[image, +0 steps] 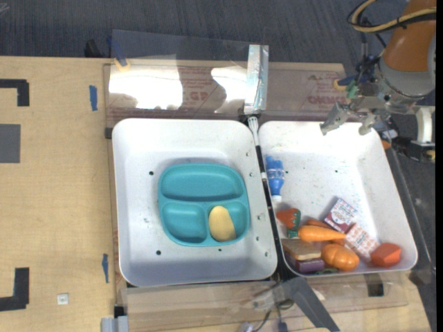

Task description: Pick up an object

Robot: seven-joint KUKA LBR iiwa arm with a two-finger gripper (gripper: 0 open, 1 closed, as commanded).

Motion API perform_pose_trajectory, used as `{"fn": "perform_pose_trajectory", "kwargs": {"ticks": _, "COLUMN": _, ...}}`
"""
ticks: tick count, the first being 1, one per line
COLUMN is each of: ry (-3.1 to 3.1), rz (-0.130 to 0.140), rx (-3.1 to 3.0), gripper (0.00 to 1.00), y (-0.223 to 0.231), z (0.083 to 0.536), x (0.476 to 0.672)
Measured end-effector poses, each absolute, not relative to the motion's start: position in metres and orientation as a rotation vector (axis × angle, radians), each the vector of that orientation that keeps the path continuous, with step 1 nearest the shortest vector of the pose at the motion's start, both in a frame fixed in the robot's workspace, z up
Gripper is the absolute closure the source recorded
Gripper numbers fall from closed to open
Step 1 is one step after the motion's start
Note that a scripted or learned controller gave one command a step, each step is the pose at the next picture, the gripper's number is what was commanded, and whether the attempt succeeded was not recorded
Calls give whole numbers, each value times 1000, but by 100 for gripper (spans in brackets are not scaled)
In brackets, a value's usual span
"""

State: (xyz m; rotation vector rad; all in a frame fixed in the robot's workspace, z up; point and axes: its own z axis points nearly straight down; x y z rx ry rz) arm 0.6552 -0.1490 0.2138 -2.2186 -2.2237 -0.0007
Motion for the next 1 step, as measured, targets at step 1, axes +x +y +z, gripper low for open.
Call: {"fn": "perform_pose_trajectory", "kwargs": {"ticks": 1, "ry": -2374, "rz": 4, "rx": -2053, "gripper": 0, "y": -176, "z": 129, "x": 594}}
